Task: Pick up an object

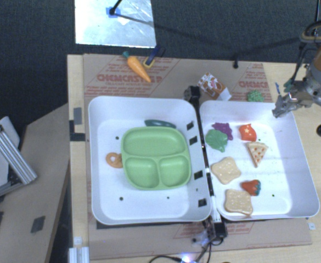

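Note:
The right bin [297, 163] holds several toy foods: a purple grape bunch [223, 128], a green leafy piece [217, 140], a red tomato piece [247, 132], a cheese wedge [257, 153], two bread slices [225, 170] [238, 201] and a strawberry [251, 187]. My gripper [282, 106] hangs at the far right over the bin's back right corner, above and apart from all of them. Nothing shows between its fingers.
The left bin [102, 119] holds a green divided plate [155, 158], a pretzel [114, 160] and a dark green item [160, 124] behind the plate. Behind the bins lie a carrot [138, 68], a small printed box [211, 85] and a green broccoli piece [254, 96].

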`<move>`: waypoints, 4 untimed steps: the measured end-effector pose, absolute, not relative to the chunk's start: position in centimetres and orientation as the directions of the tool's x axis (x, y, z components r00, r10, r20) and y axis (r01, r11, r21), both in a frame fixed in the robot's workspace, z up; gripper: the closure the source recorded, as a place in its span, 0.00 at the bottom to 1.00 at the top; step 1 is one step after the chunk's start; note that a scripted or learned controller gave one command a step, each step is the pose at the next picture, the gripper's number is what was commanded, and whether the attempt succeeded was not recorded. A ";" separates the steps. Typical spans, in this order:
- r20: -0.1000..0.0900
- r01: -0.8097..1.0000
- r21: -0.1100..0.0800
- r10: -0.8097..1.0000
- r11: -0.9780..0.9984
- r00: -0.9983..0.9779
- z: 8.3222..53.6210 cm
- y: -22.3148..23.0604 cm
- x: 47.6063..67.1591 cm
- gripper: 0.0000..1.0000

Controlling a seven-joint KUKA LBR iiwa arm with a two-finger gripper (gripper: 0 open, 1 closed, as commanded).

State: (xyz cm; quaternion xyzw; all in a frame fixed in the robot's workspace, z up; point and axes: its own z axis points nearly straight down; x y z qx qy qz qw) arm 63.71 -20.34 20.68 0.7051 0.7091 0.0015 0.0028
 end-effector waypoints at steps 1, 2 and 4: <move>-0.001 1.000 0.005 1.000 0.006 -0.006 22.6 -20.4 63.8 1.00; 0.001 1.000 0.002 1.000 0.008 -0.008 23.2 -15.9 62.5 1.00; 0.001 1.000 -0.001 1.000 0.007 -0.007 23.1 -7.5 57.7 1.00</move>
